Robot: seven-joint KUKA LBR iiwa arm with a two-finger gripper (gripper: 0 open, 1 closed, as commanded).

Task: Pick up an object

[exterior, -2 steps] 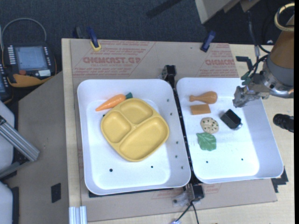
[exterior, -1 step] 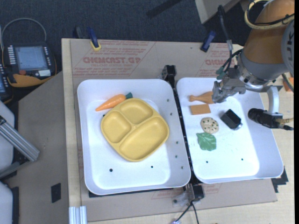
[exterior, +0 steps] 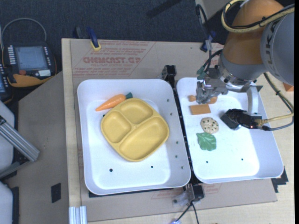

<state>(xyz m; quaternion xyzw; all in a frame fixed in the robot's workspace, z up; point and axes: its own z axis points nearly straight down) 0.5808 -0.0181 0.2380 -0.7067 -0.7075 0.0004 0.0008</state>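
Starting at the near end of the right bin (exterior: 233,164), a green piece (exterior: 206,141) lies flat; just past it sits a round cookie (exterior: 210,124); past the cookie lies a flat brown slab (exterior: 200,109), and I think this is the best thing to pick up, since it is the closest one to the hand. The hand (exterior: 204,97) hangs just beyond the slab's far edge; so the slab lies a little nearer than the hand, and a tiny bit to the left. The slab's long side runs left to right; so I think the hand should come a bit toward the near side, go down, and pinch the slab across its short way, from near edge to far edge. I cannot tell if the hand is wide or narrow; it is too small and dark to see; I see nothing held in it. A small orange bit (exterior: 192,97) lies just left of the hand, close to the slab but apart from it; it could get bumped if the hand slides left. Farthest back, the big grey and orange arm (exterior: 252,31) reaches in from the far right.
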